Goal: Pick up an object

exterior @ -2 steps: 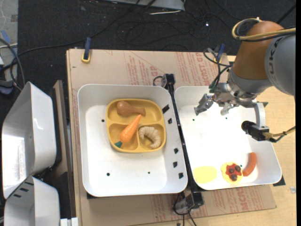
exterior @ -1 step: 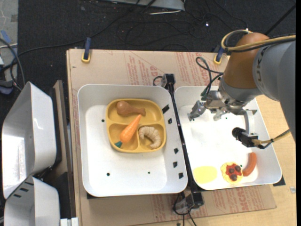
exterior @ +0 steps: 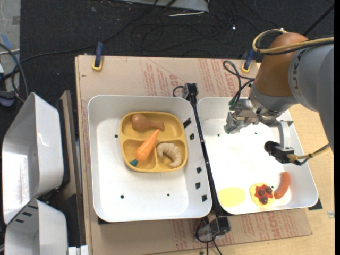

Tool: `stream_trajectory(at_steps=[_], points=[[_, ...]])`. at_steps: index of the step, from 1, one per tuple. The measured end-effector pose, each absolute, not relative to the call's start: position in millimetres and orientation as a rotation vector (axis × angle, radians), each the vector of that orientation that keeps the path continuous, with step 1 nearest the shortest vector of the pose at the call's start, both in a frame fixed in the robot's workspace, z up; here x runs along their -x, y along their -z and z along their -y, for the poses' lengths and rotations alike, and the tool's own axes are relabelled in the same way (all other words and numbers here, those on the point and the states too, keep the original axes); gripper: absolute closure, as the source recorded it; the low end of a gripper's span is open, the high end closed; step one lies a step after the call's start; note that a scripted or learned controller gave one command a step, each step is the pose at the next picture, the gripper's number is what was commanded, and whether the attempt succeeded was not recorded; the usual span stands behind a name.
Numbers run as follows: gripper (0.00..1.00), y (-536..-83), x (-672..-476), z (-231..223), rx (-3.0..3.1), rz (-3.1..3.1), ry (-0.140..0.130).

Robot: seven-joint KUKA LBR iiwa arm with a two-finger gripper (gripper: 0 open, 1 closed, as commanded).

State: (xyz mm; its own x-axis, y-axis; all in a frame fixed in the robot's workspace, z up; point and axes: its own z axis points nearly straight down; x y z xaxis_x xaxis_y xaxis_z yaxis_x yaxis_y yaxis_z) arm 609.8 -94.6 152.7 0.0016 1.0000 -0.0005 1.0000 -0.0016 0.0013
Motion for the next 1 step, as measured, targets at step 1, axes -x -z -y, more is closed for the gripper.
stream_trajectory(at_steps=[1], points=[[1.00, -216.2, -614.0, 97.7, -2.215, -2.220, -0.006]])
